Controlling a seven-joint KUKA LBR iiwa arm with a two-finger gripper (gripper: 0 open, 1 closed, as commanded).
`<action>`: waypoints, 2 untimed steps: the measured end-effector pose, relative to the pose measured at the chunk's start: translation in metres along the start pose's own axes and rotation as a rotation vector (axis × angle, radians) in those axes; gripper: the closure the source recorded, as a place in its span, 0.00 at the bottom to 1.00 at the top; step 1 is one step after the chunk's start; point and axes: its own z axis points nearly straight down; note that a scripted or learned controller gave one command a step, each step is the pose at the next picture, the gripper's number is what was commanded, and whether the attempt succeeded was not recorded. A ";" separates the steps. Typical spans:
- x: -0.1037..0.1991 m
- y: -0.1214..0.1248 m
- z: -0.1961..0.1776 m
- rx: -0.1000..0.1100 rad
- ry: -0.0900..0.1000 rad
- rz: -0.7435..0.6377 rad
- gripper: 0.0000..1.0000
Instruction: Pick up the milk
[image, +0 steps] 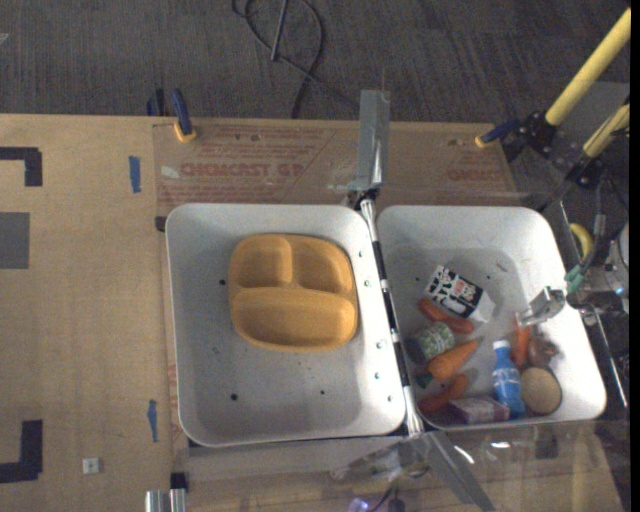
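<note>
Boxy printed milk carton (457, 292) lies tilted in right bin (480, 225); metallic pincer (546, 304) nearby, state unclear.

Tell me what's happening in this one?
A robot arm is after the milk carton, which lies in the right bin near carrots, a small blue bottle and other toy food. The gripper sits at the bin's right edge, apart from the carton, with nothing seen between its fingers. The left bin holds a yellow divided tray. The milk is not yet picked up.
</note>
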 end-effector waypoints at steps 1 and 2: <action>0.021 0.063 0.064 -0.003 -0.002 -0.080 0.00; 0.049 0.101 0.094 -0.030 -0.007 -0.165 0.00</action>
